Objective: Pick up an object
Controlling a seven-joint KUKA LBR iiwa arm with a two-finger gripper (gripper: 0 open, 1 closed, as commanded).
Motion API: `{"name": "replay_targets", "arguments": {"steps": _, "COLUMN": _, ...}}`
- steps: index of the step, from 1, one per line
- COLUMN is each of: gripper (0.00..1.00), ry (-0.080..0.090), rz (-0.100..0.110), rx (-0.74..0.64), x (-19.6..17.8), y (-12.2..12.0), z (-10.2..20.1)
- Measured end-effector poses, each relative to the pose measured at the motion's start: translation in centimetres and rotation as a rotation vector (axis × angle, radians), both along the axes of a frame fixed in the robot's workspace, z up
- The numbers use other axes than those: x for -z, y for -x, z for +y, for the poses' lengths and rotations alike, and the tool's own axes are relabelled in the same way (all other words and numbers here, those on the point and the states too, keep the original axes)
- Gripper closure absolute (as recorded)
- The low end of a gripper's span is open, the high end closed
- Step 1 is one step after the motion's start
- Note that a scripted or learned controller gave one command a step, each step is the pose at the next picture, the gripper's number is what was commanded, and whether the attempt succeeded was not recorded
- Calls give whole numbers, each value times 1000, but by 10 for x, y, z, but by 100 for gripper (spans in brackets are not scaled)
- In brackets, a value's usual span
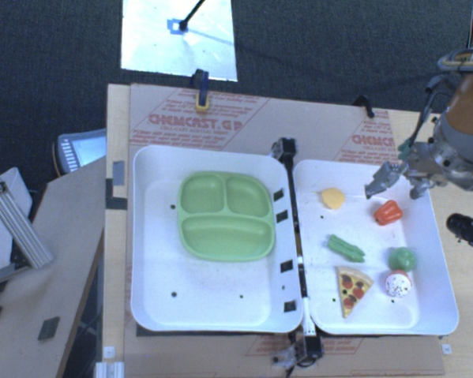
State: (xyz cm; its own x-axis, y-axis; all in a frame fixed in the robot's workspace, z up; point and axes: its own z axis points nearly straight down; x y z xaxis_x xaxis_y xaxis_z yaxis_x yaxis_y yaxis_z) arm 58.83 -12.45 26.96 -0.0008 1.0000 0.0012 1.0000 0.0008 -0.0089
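Note:
My gripper (400, 183) hangs over the back of the right bin (432, 313), with its two fingers spread apart and nothing between them. Just below it lies a red pepper (388, 213). A yellow piece (332, 199) sits to the gripper's left. Farther forward in the same bin lie a green pod (346, 247), a green round vegetable (403, 258), a white speckled ball (397, 285) and a pizza slice (352, 288).
The left bin (148, 282) holds a green divided plate (225, 216). A black clip rail (291, 227) runs between the two bins. The arm (469, 117) reaches in from the right above the bench edge.

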Motion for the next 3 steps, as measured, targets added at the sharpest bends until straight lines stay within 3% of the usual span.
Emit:
{"name": "replay_targets", "arguments": {"steps": 1, "gripper": 0, "ry": 1, "rz": -10, "rx": -2, "x": -6, "y": -2, "z": 0}}
{"name": "replay_targets", "arguments": {"steps": 3, "gripper": 0, "ry": 1, "rz": -6, "rx": -1, "x": 106, "y": -12, "z": 7}}
